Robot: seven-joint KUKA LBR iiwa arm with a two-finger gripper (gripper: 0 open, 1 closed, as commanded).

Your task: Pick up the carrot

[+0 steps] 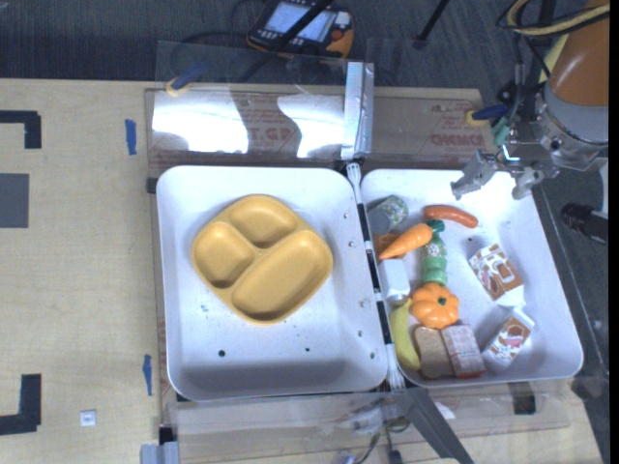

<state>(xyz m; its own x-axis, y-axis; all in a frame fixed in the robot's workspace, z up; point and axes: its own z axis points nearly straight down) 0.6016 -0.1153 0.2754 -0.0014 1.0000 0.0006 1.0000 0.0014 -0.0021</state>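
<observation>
The carrot [406,241], orange with a green top, lies tilted near the left wall of the right bin [556,288], just below a red sausage [451,217]. My gripper [501,175] hangs over the far right corner of that bin, up and to the right of the carrot and apart from it. Its two fingers [474,177] are spread open with nothing between them.
Around the carrot lie a grey can [390,209], a green and white bottle [435,259], an orange pumpkin [434,304], a banana [404,341], a brown slice [448,349] and two printed packets [495,270]. A yellow divided plate [262,256] sits in the left bin [184,336].
</observation>
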